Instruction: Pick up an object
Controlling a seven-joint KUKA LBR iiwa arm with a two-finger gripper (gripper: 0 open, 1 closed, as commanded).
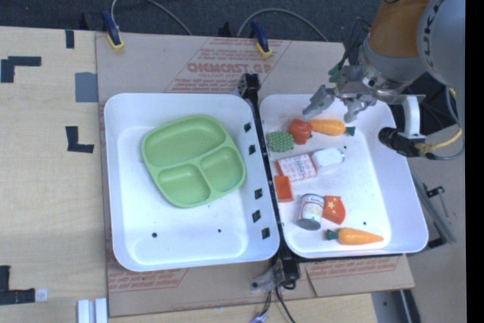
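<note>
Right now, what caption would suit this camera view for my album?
The arm's open tool hovers over a toy carrot in the right bin; a green divided plate sits in the left bin.

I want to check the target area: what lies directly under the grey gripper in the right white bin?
Under the gripper, whose fingers are spread, lies an orange toy carrot on the right white bin floor, beside a red round toy. The bin floor behind the gripper body is covered.
</note>
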